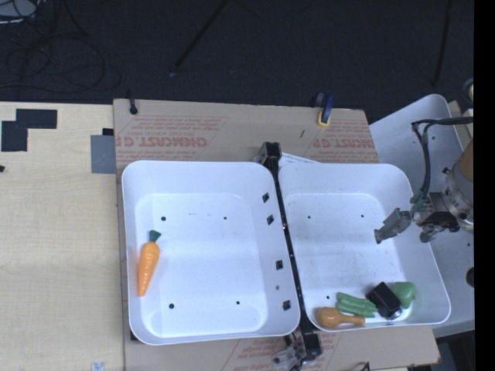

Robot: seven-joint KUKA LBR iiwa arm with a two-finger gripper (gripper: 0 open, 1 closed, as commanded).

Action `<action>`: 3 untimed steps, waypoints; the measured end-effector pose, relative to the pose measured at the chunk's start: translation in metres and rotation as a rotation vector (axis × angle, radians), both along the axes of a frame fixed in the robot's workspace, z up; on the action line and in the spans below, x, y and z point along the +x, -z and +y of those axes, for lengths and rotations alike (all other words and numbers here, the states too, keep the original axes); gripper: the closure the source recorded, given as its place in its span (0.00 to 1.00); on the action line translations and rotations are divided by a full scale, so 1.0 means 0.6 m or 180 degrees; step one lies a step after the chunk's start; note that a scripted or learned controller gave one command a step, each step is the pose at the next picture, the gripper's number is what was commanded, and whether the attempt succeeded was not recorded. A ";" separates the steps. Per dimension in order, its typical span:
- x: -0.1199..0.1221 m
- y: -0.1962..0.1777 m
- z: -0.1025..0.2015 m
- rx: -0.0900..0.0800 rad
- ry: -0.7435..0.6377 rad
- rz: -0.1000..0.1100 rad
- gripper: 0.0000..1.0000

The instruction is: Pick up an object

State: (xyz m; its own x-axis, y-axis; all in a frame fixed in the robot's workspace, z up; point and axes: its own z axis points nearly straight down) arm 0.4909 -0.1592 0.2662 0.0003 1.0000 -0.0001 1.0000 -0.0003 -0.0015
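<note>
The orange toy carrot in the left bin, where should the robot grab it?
Probably best to grip the orange plastic toy carrot with the green top across its thick middle, coming straight down from above. It lies flat and alone near the left wall of the left white bin, green top pointing away from the camera, so the fingers should close across its narrow width, with some room beside the wall.

A carrot (148,263) lies in the left bin (193,175); the right bin (348,176) holds a cluster of toys (371,305) at its near edge.
</note>
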 end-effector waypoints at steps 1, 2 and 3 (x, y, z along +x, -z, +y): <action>-0.024 -0.289 0.073 -0.0006 -0.0021 -0.0054 0.00; 0.076 -0.216 0.003 -0.0005 0.0004 0.0009 0.00; 0.248 -0.467 -0.046 -0.0026 -0.0013 -0.0058 0.00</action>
State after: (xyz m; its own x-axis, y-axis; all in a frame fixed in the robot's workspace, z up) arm 0.6397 -0.1870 0.5463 -0.0038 1.0000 -0.0082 0.9999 0.0039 0.0166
